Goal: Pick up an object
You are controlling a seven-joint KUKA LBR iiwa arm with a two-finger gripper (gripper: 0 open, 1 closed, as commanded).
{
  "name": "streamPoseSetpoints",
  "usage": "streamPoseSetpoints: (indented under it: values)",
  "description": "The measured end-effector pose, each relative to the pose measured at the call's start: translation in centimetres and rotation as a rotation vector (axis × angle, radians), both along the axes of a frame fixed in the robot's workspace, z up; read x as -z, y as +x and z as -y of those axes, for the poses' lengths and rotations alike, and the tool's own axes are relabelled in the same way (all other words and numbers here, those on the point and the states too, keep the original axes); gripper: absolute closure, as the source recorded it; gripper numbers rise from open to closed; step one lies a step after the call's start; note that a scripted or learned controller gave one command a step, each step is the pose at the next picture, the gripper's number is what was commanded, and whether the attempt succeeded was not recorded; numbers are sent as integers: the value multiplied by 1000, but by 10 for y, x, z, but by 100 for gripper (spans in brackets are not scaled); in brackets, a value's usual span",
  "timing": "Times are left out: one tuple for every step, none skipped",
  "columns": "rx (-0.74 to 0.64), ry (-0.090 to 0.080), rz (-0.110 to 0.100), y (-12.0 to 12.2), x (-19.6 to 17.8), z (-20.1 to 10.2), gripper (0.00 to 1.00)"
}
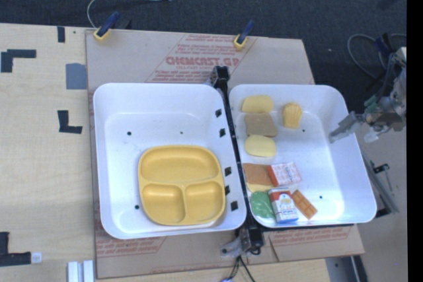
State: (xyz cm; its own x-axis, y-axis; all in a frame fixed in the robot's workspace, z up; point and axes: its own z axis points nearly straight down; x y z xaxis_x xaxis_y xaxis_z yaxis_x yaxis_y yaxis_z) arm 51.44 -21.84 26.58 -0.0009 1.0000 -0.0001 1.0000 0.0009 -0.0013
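Two bins: left holds yellow tray, right small items.

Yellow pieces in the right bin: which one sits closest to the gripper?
The small yellow piece at the bin's upper middle, right of the other two yellow pieces and closest to the gripper.

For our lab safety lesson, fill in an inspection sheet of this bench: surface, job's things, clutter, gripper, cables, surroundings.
Surface: cardboard sheet under two white bins, held by two clamps.
Job's things: yellow divided tray in left bin; small yellow, brown, green, orange and red-white items in right bin.
Clutter: nothing seen.
Gripper: gripper at right bin's right rim, holding nothing visible.
Cables: one on dark floor.
Surroundings: wooden bench.
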Motion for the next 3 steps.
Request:
streamPoseSetpoints:
  values:
    - [-3,1,-3,81,89,4,0]
    - [-3,2,-3,155,186,-1,0]
    - [-2,-3,3,155,180,-25,0]
